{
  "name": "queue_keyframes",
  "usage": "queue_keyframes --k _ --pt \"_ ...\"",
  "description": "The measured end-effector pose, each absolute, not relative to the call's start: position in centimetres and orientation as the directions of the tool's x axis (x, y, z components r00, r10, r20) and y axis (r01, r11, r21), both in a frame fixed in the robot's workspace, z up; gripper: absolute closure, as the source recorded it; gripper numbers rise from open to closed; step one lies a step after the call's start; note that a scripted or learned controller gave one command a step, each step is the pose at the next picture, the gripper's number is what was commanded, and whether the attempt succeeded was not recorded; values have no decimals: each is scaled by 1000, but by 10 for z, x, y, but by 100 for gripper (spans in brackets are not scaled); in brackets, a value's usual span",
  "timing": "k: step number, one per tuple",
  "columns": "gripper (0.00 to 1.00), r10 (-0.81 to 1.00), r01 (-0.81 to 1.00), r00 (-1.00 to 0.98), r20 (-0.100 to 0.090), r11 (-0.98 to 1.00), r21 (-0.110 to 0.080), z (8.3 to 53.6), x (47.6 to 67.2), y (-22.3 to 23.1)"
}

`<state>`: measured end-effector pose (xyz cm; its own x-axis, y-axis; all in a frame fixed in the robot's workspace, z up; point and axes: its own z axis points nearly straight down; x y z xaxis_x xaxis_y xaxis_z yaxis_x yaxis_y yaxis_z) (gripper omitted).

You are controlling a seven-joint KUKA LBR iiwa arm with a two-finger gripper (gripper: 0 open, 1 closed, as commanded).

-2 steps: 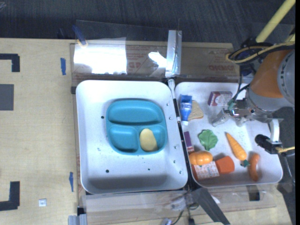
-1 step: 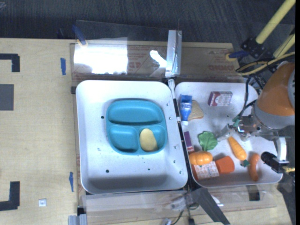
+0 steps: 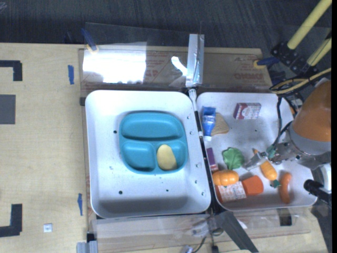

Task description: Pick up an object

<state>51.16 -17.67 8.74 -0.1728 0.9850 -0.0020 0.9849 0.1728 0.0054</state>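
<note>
Tool (image 3: 263, 157): low in the right bin, at the end of the grey arm that reaches in from the right; whether it is apart, together or clamped on anything cannot be told, since it is small and blurred against the objects.
Arm (image 3: 315, 123): its orange band sits at the right edge, above the right bin's rim.
Right bin (image 3: 247, 203): white and shallow, holding a cluster of small objects.
Small orange piece (image 3: 269, 170): just beside the tool, possibly touching it; contact is unclear.
Green leafy piece (image 3: 232, 157): left of the tool, near the bin's middle.
Orange pumpkin-like piece (image 3: 226, 177): below the green piece, against the bin's left wall.
Red-capped jar (image 3: 241, 188): lying on its side along the bin's front, touching the pumpkin-like piece.
Orange carrot-like piece (image 3: 286, 186): near the front right corner.
Blue packet (image 3: 208, 121): at the left wall, upper part, with a tan wedge (image 3: 221, 125) just beside it.
Dark red carton (image 3: 247, 110): near the back wall, apart from the others.
Left bin (image 3: 100, 157): holds a blue divided tray (image 3: 142, 141).
Yellow lemon-like piece (image 3: 166, 157): in the tray's lower right compartment.
Counter (image 3: 42, 141): light wood, with black and blue tape marks.
</note>
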Motion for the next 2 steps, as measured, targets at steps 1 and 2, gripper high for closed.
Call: queue_keyframes --k 1,2 --pt "100 985 985 -172 -5 172 11 99 513 -177" --pt "100 999 999 -51 -1 51 11 206 579 -124"
